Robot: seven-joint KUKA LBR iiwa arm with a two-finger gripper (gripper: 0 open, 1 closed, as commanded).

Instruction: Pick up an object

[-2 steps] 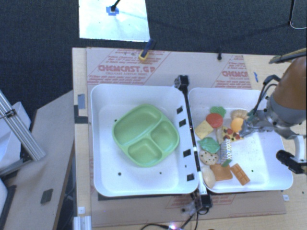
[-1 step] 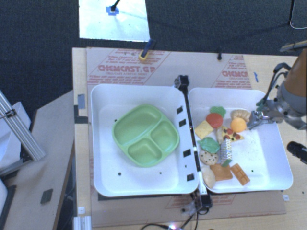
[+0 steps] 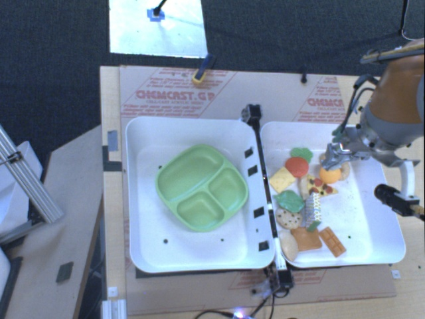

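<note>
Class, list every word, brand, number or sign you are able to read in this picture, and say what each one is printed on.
"CHEMCAST GP": red print on the brown paper-faced sheet under the two white bins, at its far left.
The same red print repeats at the sheet's far right, partly cut off and too blurred to read surely.
Smaller red lines around both logos: too small to read.

Right bin, left half: cluster of small toy foods. Red tomato, yellow wedge, orange fruit, cookie, orange block.
</note>
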